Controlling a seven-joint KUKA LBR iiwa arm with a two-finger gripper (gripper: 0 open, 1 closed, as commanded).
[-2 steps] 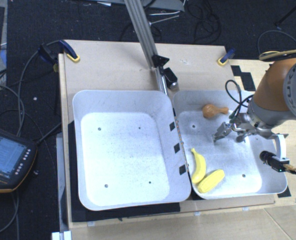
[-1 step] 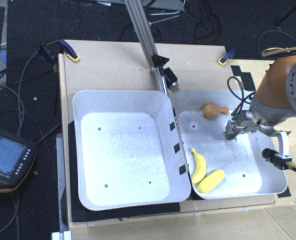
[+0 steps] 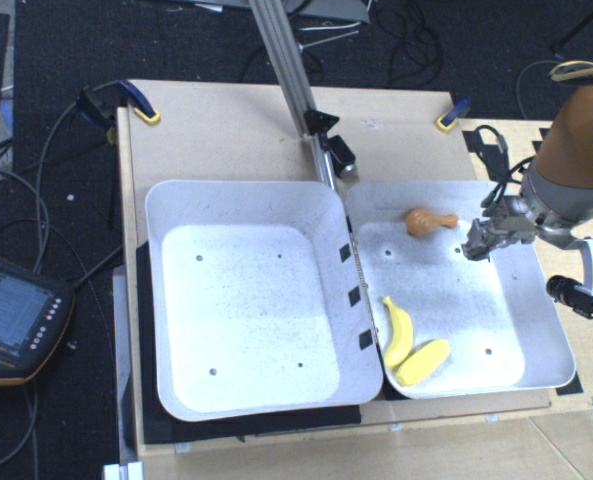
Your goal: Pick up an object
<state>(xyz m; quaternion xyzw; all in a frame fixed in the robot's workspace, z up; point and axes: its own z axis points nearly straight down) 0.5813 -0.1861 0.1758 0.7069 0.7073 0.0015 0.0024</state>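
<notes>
1. The end effector [image 3: 476,245] hangs low over the right bin [image 3: 536,313], near its far right part; whether it is clenched or released cannot be told.
2. No brand, label or writing is readable.
3. The arm [image 3: 568,163] enters from the right, its orange band above the grey wrist, angled down and left.
4. An orange drumstick-shaped toy [image 3: 428,222] lies just left of the end effector, apart from it.
5. A banana [image 3: 399,330] and a yellow piece [image 3: 423,361] lie nearer the camera, touching each other.
6. The left bin [image 3: 246,293] sits farther left on the table [image 3: 226,133].
</notes>
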